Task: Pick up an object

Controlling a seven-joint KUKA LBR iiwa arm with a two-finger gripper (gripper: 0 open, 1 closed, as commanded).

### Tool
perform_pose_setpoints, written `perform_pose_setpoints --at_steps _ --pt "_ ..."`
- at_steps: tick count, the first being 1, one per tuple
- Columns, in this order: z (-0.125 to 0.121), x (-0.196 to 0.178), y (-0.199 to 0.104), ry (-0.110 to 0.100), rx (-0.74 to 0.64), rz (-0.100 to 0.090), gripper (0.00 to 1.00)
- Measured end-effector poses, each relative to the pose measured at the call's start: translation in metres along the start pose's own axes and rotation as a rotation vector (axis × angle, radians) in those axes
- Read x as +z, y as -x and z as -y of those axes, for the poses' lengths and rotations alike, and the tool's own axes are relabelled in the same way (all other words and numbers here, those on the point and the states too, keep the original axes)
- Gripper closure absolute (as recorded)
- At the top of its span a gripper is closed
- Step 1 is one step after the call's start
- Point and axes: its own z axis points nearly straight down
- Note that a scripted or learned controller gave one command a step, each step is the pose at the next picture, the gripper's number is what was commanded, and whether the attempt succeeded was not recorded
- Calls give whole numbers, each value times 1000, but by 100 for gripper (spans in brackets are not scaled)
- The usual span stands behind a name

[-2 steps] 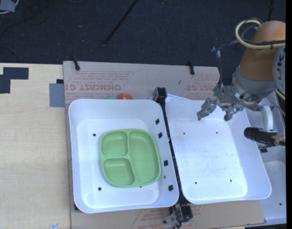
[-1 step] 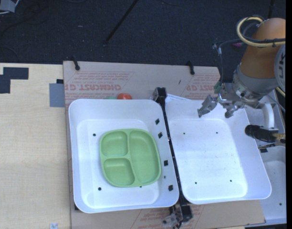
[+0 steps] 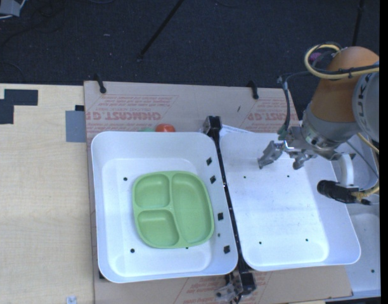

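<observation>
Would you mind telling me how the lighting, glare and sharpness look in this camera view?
Camera view: lighting is even and soft, with the two white plastic bins bright but not blown out; the green three-compartment plastic tray is crisp and casts only a faint shadow; the grey two-finger gripper looks slightly soft; the dark floor at the top is underexposed.

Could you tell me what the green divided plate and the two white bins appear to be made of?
The green divided plate looks like moulded plastic with a matte finish: uniform colour, rounded compartment ridges, no sharp glints. The left bin and the right bin look like thin formed plastic, smooth and slightly glossy, with rounded corners and soft rims. Painted metal cannot be ruled out from this view.
</observation>
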Motion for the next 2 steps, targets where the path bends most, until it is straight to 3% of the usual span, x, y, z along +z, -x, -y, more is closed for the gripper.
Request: perform_pose_setpoints --at_steps 2 --pt "7 100 -10 3 0 0 0"
